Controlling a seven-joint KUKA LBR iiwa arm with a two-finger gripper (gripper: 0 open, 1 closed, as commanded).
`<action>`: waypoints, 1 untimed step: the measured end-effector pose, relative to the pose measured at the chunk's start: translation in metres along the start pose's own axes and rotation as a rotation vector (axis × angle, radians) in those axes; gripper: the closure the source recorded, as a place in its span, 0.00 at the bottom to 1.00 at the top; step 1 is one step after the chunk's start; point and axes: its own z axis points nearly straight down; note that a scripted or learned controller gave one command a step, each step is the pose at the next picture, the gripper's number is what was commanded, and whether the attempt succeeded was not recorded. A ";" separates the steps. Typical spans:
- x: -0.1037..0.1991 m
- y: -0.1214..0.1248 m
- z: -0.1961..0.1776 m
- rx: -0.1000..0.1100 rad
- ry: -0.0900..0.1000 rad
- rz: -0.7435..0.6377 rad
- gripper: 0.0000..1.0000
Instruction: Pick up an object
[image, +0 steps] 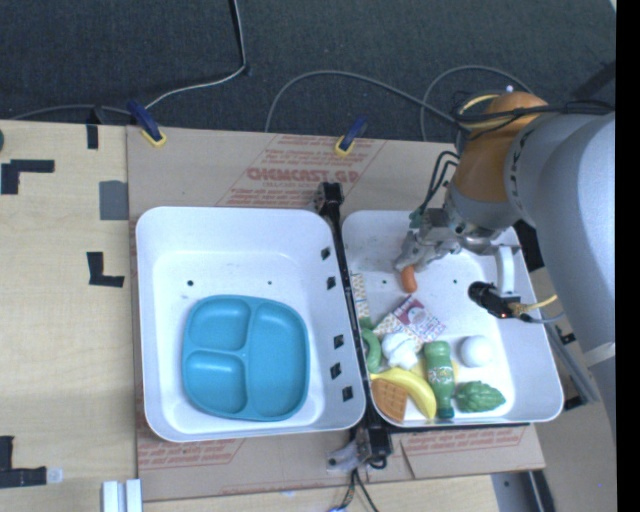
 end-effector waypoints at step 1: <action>0.057 -0.086 -0.081 -0.001 0.001 -0.001 1.00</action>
